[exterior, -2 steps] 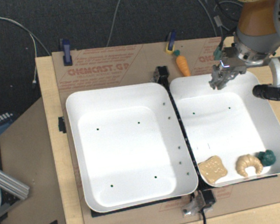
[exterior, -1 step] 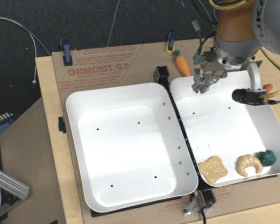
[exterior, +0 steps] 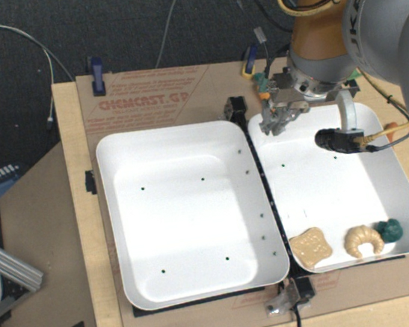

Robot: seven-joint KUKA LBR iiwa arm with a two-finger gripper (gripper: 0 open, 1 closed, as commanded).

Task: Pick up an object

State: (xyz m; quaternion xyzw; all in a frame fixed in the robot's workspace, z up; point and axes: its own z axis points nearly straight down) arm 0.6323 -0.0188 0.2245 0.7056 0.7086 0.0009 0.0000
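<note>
While hand [exterior: 280, 119] hovers at right bin's [exterior: 395, 177] far-left corner | arm [exterior: 365, 15] above

Robotics lab, white bins [exterior: 179, 143], cabled bench [exterior: 143, 99]

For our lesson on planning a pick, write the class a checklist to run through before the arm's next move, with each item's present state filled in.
1. Things to pick are in reach: a cracker, a croissant and a green ball lie along the near edge of the right bin: ok.
2. Hand is over its target: it sits at the bin's far edge, away from all three: not ok.
3. Hand is free of load: nothing seen in it: ok.
4. Fingers ready: cannot tell.
5. Croissant and ball stand apart: they touch: not ok.
</note>
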